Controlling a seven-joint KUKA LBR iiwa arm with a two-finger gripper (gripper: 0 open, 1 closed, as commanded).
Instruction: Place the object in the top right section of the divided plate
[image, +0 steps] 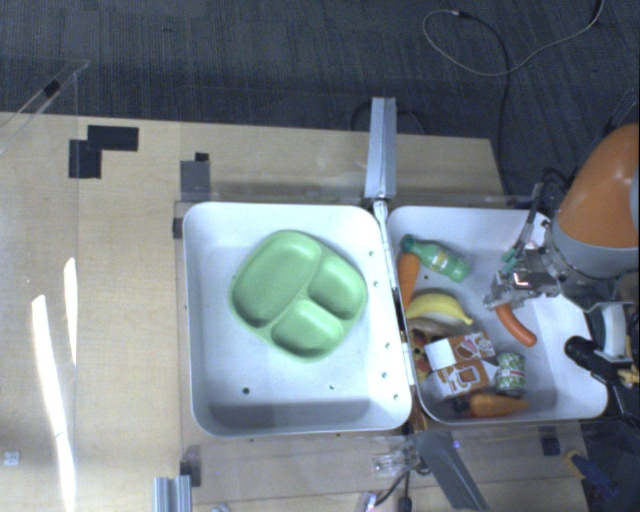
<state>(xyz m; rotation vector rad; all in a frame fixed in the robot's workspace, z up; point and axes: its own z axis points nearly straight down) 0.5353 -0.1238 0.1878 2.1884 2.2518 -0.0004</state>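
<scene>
The gripper hangs at frame right above the sausage; its opening cannot be told. It should descend squarely, grasp mid-length, then cross to the plate.

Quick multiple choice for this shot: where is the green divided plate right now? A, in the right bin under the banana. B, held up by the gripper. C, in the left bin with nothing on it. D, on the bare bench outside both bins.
C: the green divided plate lies in the left bin with its sections bare, while the banana sits in the right bin.
</scene>
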